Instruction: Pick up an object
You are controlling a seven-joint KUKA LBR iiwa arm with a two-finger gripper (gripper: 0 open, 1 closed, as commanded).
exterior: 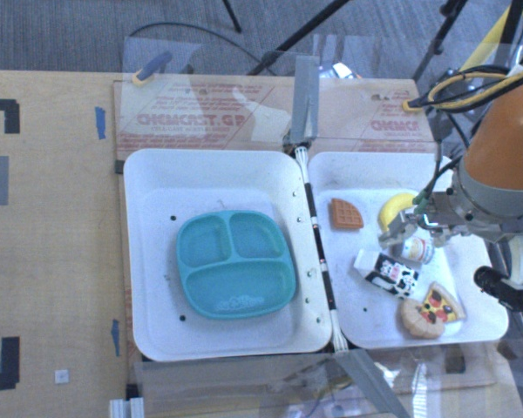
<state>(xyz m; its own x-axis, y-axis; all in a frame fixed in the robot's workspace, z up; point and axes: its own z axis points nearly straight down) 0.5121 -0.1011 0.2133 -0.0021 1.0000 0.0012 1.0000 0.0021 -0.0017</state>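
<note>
My gripper hangs low over the middle of the right bin, reaching in from the right below the orange wrist band. It sits just in front of a yellow banana and above a small white roundish object. I cannot tell whether it touches either one. A black-and-white carton lies just to its front left. A brown waffle piece rests to its left, near the bin's divider. A toy pizza slice lies in the bin's front right corner.
The left bin holds a teal divided plate. A ridge separates the two bins. Cables and the arm's body crowd the right side above the right bin.
</note>
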